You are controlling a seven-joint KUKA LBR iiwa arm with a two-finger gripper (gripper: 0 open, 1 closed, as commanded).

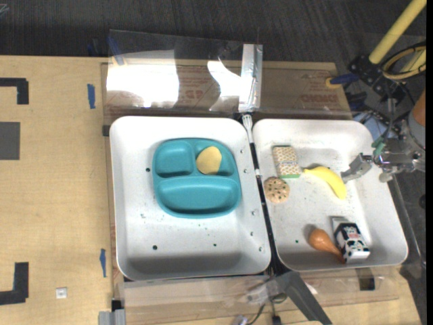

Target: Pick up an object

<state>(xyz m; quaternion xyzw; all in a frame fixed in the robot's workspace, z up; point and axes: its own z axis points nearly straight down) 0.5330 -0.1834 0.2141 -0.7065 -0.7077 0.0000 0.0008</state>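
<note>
The right bin (379, 208) holds several small objects. A yellow banana (327, 179) lies near its middle, with a patterned wafer block (286, 160) and a round cookie (277, 189) to its left. An orange drumstick-shaped toy (323, 240) and a small black-and-white box (352, 241) lie near the front. My gripper (369, 162) hangs over the bin's right rim, just right of the banana and apart from it, with nothing visibly held.
The left bin (128, 202) carries a teal divided plate (196, 195) with a yellow round object (209, 159) in its upper right compartment. A clear plastic sheet and tape (249, 76) stand behind the bins. Cables and a yellow pole (399, 26) crowd the far right.
</note>
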